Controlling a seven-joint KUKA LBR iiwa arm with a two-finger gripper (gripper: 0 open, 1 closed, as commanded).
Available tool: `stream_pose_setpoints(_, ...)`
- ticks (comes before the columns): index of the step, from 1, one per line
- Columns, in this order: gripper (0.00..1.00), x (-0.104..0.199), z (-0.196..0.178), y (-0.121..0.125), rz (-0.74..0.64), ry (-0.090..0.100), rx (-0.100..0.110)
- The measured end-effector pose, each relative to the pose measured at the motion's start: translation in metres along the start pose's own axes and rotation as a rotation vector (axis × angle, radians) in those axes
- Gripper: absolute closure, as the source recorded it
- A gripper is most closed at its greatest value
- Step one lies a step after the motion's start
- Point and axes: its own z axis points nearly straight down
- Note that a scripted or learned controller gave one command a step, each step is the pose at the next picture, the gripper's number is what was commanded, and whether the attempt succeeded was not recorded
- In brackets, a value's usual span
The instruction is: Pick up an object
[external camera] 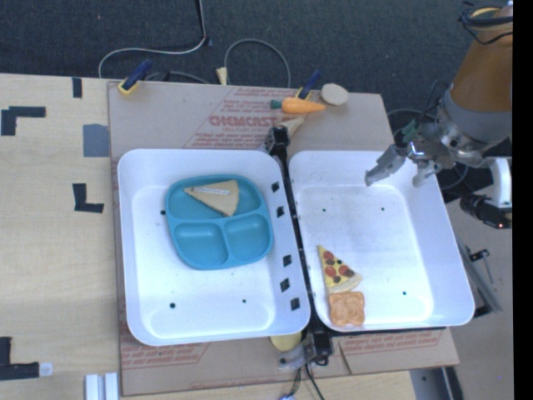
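you'll find the pizza slice (336, 269) at the near edge of the right bin (433, 223), touching a toast piece (346, 308). it looks light and stiff; pinch its sides. far back, the gripper (402, 167) hangs spread apart, holding nothing.

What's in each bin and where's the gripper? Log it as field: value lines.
left bin: blue plate with a sandwich wedge in its top section
right bin: pizza slice and toast piece near the front left corner
gripper: above the right bin's far right edge, holding nothing
behind bins: carrot on the cardboard
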Motion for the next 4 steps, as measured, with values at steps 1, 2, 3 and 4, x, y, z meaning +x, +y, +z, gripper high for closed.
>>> stream_pose_setpoints(1, 0.00, 0.027, 0.150, -0.067, 0.001, 0.005, 0.018)
stream_pose_setpoints(2, 0.00, 0.053, 0.180, -0.104, 0.001, -0.005, -0.009)
stream_pose_setpoints(3, 1.00, 0.050, 0.167, -0.102, 0.003, -0.005, -0.009)
stream_pose_setpoints(4, 1.00, 0.124, 0.074, -0.047, -0.009, 0.001, -0.012)
